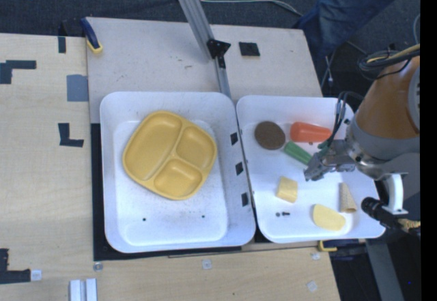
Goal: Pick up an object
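Note:
The right bin point(263, 224) holds several small items: a brown round disc point(270, 134), an orange carrot-like piece point(309, 132), a green stick point(298, 153), a pale yellow cube point(287, 190), a yellow wedge point(328, 218) and a tan cone point(347, 198). My gripper point(315, 168) hangs low over the bin's middle right, just right of the green stick's lower end and above the cube. Nothing shows between its tips.
The left bin point(123, 224) carries a yellow divided plate point(170, 154). A slanted metal pole point(194, 6) runs down to the gap between the bins. The arm's orange band point(386, 105) looms over the right bin's right edge.

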Robot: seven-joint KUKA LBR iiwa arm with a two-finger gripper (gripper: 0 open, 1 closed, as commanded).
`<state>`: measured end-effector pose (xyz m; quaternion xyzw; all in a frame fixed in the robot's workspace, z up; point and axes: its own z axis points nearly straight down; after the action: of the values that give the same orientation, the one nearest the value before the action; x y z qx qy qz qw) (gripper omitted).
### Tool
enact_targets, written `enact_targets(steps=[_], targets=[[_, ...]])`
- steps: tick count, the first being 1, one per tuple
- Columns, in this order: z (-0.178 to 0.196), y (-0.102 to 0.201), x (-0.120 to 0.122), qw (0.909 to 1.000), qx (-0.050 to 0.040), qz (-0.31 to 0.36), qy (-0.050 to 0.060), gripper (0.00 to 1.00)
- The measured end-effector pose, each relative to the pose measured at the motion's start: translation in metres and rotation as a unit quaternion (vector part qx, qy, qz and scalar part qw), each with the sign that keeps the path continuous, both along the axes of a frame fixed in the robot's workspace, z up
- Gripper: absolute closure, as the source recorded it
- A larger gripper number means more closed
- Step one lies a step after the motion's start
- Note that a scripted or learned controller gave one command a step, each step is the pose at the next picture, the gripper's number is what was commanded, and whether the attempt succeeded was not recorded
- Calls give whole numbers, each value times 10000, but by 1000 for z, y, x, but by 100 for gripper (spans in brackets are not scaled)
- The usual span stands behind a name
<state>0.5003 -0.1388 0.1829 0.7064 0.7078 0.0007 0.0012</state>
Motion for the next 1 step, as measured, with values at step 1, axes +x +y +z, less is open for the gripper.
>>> enact_targets(steps=[1], targets=[[61, -6, 2, 10000, -6, -4, -13, 100]])
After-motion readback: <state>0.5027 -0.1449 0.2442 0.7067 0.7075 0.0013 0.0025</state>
